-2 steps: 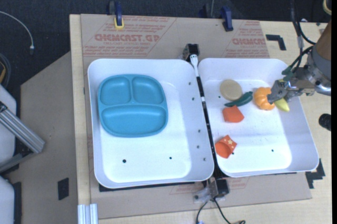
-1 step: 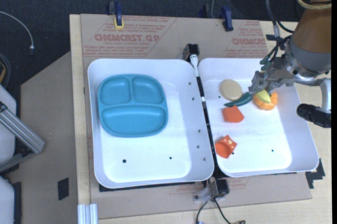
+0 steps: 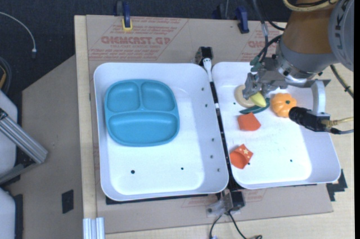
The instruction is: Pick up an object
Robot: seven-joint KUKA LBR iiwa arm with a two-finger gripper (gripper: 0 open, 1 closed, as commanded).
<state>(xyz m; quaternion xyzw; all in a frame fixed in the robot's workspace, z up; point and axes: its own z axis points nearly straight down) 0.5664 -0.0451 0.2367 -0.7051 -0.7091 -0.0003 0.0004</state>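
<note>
- Gripper (image 3: 254, 86) is low in the right bin (image 3: 315, 173), over a tight cluster of toy food. Can't tell if the jaws are apart, together or clamped on something; the tips are lost in the clutter.
- Nearest candidates: a yellow piece (image 3: 258, 100) right under the jaws, touching a beige round piece (image 3: 244, 96) just on its left-bin side. Which one is the target, if either, I can't tell.
- Orange pumpkin-like toy (image 3: 281, 104) sits just to the arm side of the jaws, next to a black fitting (image 3: 306, 118) with a cable.
- Red-orange piece with a green bit (image 3: 249, 121) lies just below the jaws toward the near edge; red crumpled piece (image 3: 241, 156) is well clear, further toward the near rim.
- Risk: things are packed so close that the jaws could close on two at once, or on an edge only, and the piece slips out on lift.
- Risk: a finger coming down on top of the yellow piece instead of beside it just pushes it into the beige one.
- Risk: small rounded toys roll, so a sideways nudge could knock the pumpkin toy away.
- Left bin (image 3: 169, 176) holds a blue divided plate (image 3: 142, 112), far from the jaws, not in play.
</note>
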